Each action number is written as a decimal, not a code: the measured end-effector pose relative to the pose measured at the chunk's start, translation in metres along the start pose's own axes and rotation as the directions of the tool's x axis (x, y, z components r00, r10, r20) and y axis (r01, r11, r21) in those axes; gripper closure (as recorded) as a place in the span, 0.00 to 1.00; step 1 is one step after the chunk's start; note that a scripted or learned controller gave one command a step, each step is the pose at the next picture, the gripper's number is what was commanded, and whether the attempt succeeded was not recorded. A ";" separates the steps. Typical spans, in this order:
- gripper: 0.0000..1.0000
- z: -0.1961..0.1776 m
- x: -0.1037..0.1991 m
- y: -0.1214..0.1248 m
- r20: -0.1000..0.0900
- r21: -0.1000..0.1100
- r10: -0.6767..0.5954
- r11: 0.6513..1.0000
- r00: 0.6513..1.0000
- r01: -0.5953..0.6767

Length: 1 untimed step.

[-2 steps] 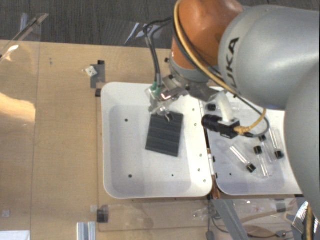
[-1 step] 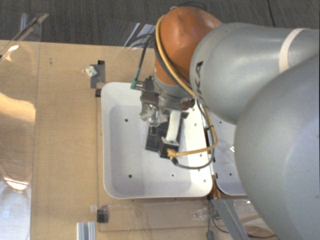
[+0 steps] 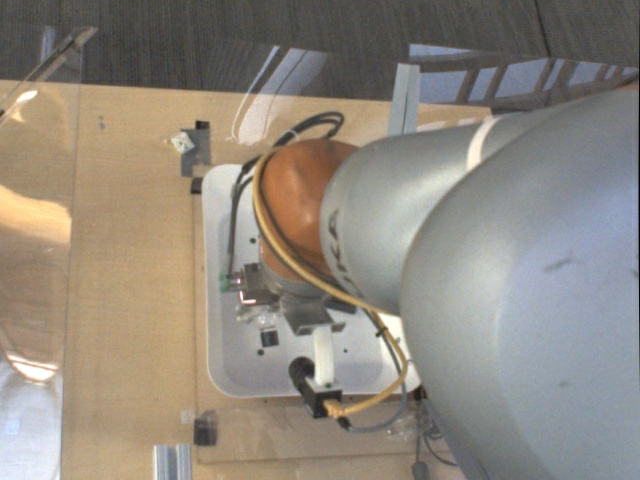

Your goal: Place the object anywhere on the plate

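Observation:
My grey arm (image 3: pixel 480 268) reaches in from the right and covers most of the bins. Its orange band (image 3: pixel 300 203) and wrist hang over the left white bin (image 3: pixel 222 363). The gripper (image 3: pixel 265 313) points down at the bin floor below the wrist, largely hidden by the wrist body. A small dark object (image 3: pixel 268 339) lies on the bin floor just below the gripper. Whether it touches the gripper I cannot tell.
A yellow cable (image 3: pixel 262 230) and a black cable (image 3: pixel 234 218) loop around the wrist. A white bracket with a black cylinder (image 3: pixel 303 371) hangs off the wrist near the bin's front wall. Bare wooden bench (image 3: pixel 130 298) lies left of the bin, with a small black clamp (image 3: pixel 196 149) at the bin's back corner.

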State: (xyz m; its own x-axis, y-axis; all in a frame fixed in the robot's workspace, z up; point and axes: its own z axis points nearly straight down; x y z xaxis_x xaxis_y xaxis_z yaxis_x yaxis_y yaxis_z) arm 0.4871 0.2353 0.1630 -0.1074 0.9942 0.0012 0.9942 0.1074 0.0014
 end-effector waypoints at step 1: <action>1.00 0.063 -0.080 -0.009 0.000 0.001 0.230 0.973 0.973 -0.230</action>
State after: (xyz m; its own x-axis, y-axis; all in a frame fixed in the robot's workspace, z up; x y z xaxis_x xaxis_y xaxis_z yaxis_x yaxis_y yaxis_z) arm 0.4872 0.1549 0.0996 0.1244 0.9922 0.0014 0.9922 -0.1244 0.0004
